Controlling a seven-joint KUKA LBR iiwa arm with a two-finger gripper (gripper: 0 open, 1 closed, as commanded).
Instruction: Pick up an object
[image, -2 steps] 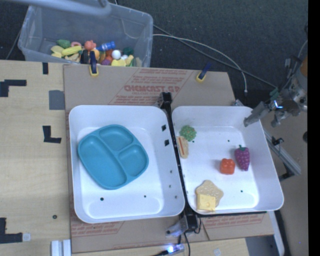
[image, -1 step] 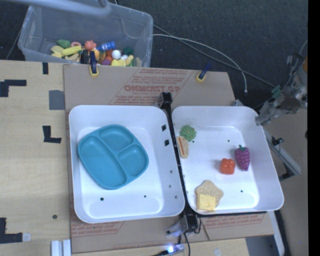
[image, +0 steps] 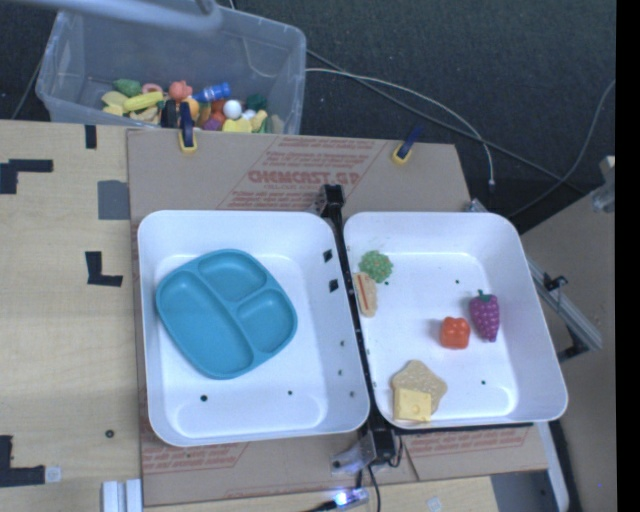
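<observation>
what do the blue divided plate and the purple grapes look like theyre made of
Blue divided plate: looks like moulded plastic, one even turquoise colour with smooth rounded ridges and a soft sheen. Purple grapes: probably toy plastic or rubber, with a uniform bumpy purple body and a green top; too small in the camera view to tell hard from soft.

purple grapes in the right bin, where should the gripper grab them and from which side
Probably straight from above, fingers closing across the narrow middle of the grapes. The bunch lies flat, longer than wide. The red pepper sits close to its left, so keep that finger tight to the grapes.
</observation>
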